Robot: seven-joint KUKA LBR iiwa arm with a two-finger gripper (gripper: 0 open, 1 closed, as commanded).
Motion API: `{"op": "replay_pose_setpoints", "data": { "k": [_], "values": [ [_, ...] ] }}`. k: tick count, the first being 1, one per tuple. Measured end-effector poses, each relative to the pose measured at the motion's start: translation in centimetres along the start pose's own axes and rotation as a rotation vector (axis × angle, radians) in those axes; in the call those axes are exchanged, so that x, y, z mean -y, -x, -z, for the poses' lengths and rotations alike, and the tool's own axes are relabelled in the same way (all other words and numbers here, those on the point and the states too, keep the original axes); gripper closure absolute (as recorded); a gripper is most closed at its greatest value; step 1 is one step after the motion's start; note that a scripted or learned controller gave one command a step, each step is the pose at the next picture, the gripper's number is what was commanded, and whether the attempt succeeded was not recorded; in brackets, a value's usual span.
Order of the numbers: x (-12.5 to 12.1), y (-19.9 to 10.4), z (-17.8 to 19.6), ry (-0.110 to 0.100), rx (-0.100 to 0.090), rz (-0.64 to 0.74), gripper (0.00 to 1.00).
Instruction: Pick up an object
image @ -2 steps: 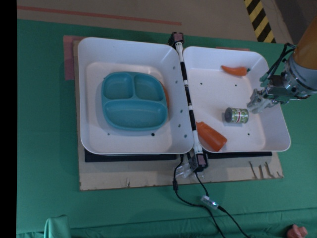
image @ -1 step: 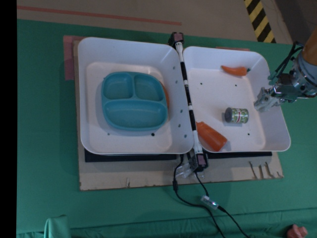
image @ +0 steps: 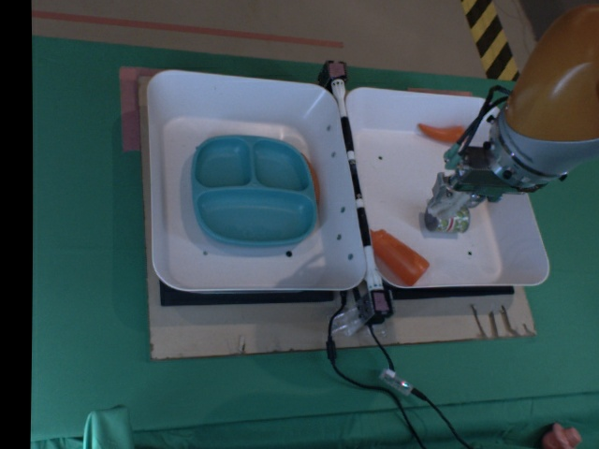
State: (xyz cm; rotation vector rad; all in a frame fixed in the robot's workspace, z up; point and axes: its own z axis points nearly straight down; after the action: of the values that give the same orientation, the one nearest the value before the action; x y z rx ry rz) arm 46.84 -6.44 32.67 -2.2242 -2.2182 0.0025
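Over the right bin [image: 510, 251], your gripper [image: 447, 215] is hanging low above the white floor, near the middle of that bin. Whether anything sits between the fingers you cannot tell from this slant; there is a blur of green and red at the tip, too small to read.

Taking the gripper as your landmark, two candidates are lying apart from it. The orange wedge [image: 400, 257] is resting below and to the left of it, against the bin's near-left corner beside the divider rail [image: 354, 171], its long axis running diagonally from upper left to lower right. The thin orange piece [image: 440, 132] is lying above the gripper, toward the far wall, its long axis running roughly left to right.

Judging by the spacing, the wedge looks like the nearer and bulkier target. For that one you are probably needing a short shift toward the corner, with the fingers turned across its diagonal.

The blue divided plate [image: 253, 191] is sitting in the left bin [image: 187, 92], well apart.
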Motion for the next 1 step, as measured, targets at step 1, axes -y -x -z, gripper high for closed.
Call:
{"op": "replay_pose_setpoints", "data": {
  "k": [1],
  "values": [
    [-2.05, 3.48, 2.18, 0.004, 0.002, -0.001, 1.0]
  ]
}}
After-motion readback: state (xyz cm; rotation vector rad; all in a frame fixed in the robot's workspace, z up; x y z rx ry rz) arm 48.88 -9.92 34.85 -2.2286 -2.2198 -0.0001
